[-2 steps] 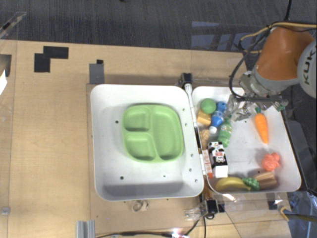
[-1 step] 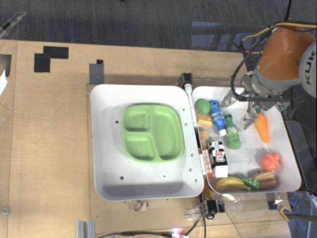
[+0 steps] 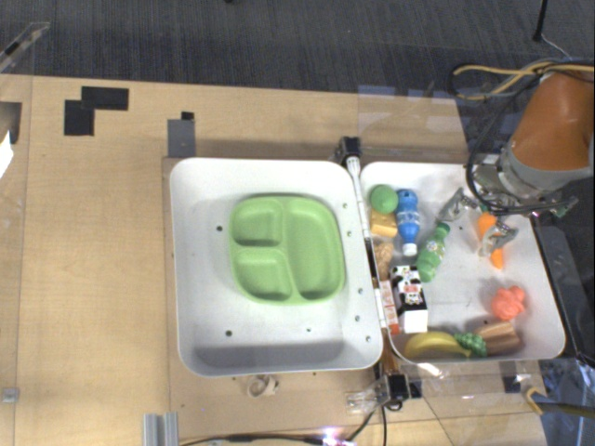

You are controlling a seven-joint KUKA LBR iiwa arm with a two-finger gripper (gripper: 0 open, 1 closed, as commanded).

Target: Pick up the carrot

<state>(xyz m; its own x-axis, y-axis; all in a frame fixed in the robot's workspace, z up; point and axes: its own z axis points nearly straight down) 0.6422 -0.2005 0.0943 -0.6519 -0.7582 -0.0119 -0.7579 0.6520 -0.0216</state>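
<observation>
The carrot (image 3: 496, 256) is a small orange piece lying in the right bin (image 3: 539, 286), near its upper right. My gripper (image 3: 477, 221) hangs over the carrot's upper end with its fingers spread apart. One finger (image 3: 453, 207) stands to the carrot's left, and the other finger (image 3: 502, 234) crosses over the carrot's middle. The carrot's top end shows orange between the fingers, while its lower tip pokes out below them. The fingers do not look closed on it.
The right bin also holds a green ball (image 3: 382, 197), a blue bottle (image 3: 407, 214), a green bottle (image 3: 432, 249), a black-and-white box (image 3: 406, 291), a banana (image 3: 435, 345), a brown piece (image 3: 499, 334) and a coral toy (image 3: 507, 301). A green divided plate (image 3: 284, 247) sits in the left bin (image 3: 200, 323).
</observation>
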